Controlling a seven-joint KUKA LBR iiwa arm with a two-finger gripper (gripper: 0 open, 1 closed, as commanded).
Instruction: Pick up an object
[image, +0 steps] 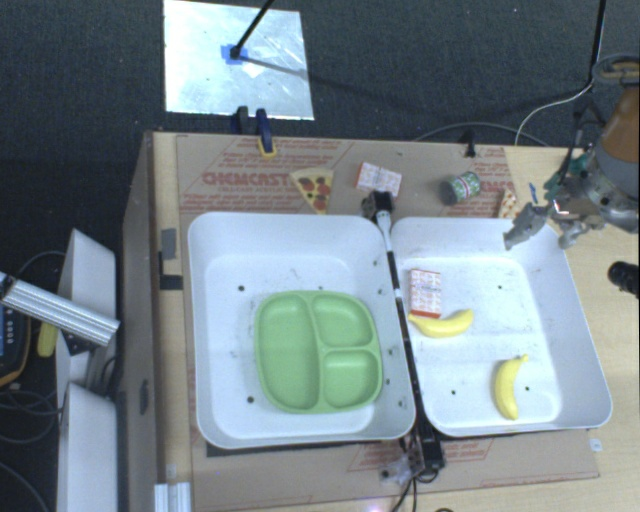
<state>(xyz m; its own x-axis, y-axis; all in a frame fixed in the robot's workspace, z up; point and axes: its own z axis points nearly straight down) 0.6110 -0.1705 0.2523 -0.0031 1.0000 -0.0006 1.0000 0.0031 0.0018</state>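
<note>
Looking down on my bench (160, 300), I see two shallow white bins side by side on a cardboard sheet. Filling much of the left bin (225, 250) is a green divided plate (318, 351), which lies flat in the near half with its three compartments facing up. In the right bin (540, 290) lie three smaller things. One banana (507, 388) lies near the front right corner, running roughly front to back. A second banana (441, 323) lies near the bin's left wall, curved and running side to side. Just behind that one, touching or nearly touching it, is a small red-and-white packet (425, 289) lying flat.

On the cardboard behind the bins sit a pizza-slice toy (314, 189), a small printed card (378, 179) and a little green can (463, 186) on its side.

My gripper (545, 226) hangs over the far right corner of the right bin, well apart from both bananas and the packet. Its two fingers (520, 230) are spread, with nothing between them.
</note>
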